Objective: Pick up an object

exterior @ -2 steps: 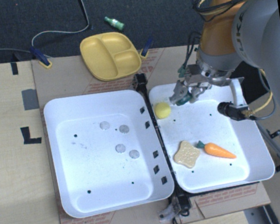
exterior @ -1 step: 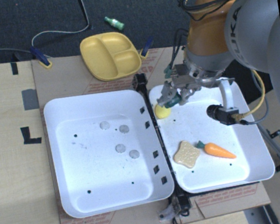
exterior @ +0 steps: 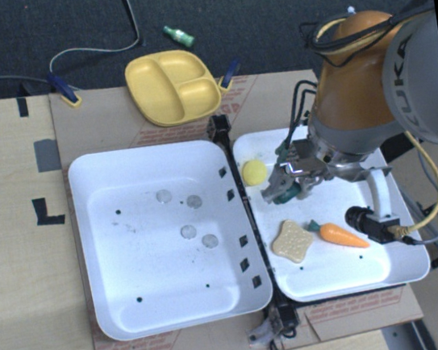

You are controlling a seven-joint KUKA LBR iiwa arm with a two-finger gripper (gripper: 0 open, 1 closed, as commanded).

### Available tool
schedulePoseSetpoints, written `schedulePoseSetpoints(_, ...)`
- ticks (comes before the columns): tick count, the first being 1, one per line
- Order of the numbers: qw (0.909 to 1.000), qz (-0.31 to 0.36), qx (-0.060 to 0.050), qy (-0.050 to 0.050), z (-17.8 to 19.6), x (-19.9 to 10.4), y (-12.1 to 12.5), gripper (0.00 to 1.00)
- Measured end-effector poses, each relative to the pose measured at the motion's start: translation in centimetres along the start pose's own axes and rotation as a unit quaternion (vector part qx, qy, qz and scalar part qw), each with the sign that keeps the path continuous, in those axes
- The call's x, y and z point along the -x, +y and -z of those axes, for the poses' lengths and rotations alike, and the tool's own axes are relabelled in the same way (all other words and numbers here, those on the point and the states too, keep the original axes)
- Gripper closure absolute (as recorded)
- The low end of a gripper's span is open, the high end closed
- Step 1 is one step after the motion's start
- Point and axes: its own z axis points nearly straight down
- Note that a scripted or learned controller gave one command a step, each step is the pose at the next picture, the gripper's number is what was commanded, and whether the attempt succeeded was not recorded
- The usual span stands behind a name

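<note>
While the grey arm with its orange band reaches over the right-hand shallow white bin (exterior: 396, 270), its jaws (exterior: 285, 189) hang low above the bin floor; whether they are open or closed I cannot tell. Just beside them, to the view's left, lies a small round yellow ball (exterior: 254, 172). Below them rest a tan toast-shaped toy slice (exterior: 292, 241) and an orange toy carrot (exterior: 342, 234).

A yellow divided plate (exterior: 172, 86) lies just beyond the far rim of the left white bin (exterior: 89, 181); a small green bottle (exterior: 178, 35) lies farther behind that bin; a blue clip (exterior: 65, 90) sits near its far left corner.
</note>
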Motion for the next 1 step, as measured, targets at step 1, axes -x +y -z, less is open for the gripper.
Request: schedulePoseSetpoints(1,1.0000,0.000,-0.001,0.000,-5.80,0.69,-3.38,1.00)
